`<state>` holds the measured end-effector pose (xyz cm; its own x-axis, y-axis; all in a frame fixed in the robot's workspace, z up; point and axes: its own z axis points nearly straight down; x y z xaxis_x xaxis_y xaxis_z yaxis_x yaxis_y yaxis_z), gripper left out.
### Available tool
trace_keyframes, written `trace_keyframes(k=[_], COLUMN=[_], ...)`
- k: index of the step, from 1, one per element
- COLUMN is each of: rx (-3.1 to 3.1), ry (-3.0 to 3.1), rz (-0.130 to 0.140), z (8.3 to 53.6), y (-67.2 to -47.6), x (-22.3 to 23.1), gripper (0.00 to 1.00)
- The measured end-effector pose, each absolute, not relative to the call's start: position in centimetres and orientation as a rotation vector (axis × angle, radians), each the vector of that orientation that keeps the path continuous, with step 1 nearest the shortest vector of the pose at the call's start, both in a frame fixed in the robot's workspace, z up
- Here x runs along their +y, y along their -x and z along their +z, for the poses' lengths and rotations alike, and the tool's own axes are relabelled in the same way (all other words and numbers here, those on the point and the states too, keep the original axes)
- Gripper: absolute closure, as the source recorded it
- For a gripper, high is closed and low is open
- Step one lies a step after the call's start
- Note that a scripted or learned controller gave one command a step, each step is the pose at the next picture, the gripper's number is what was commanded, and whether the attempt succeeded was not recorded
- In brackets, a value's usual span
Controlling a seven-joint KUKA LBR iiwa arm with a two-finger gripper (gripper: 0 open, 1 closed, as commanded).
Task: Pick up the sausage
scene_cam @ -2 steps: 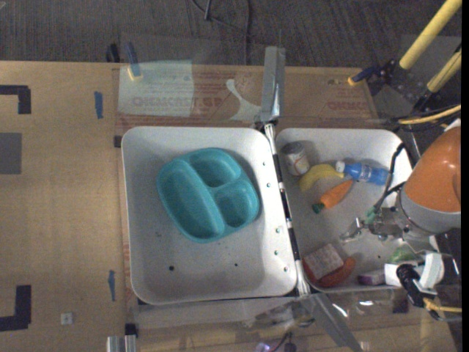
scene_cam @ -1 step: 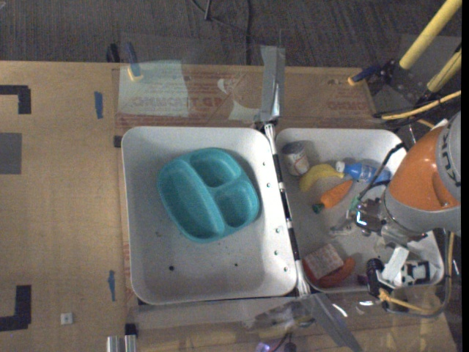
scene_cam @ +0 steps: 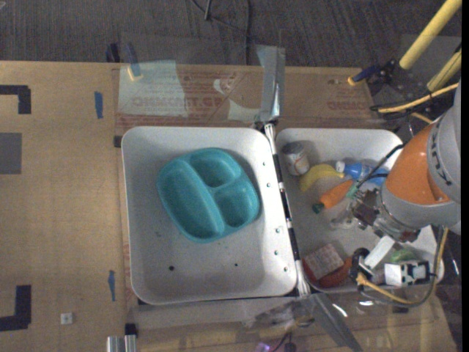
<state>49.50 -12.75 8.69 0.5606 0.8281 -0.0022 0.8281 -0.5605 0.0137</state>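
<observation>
A reddish-brown sausage point(scene_cam: 335, 274) lies at the near left corner of the right bin point(scene_cam: 293, 229), partly covered by a tan waffle-like square point(scene_cam: 325, 257). My gripper point(scene_cam: 357, 213) hangs over the middle of the right bin, just right of an orange carrot point(scene_cam: 335, 195). It is above and to the right of the sausage and apart from it. The arm's orange band point(scene_cam: 418, 176) hides the bin's right side.
A small can point(scene_cam: 296, 157), a yellow banana point(scene_cam: 320, 176) and a blue item point(scene_cam: 357, 169) crowd the far part of the right bin. Something green point(scene_cam: 404, 255) peeks out below the wrist. A teal divided plate point(scene_cam: 209, 193) sits in the left bin point(scene_cam: 146, 270).
</observation>
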Motion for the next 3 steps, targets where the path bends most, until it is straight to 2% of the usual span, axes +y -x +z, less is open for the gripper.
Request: trace_keyframes(k=[1,2,3], rx=[1.466,1.626,1.626], ry=[-2.765,-2.691,-2.691], rz=[-0.001,-0.007,-0.008], z=[9.4,10.1,10.1], y=[-49.4,-49.0,-49.0], x=[-12.8,-11.8,-11.8], gripper=[1.0,1.0,0.0])
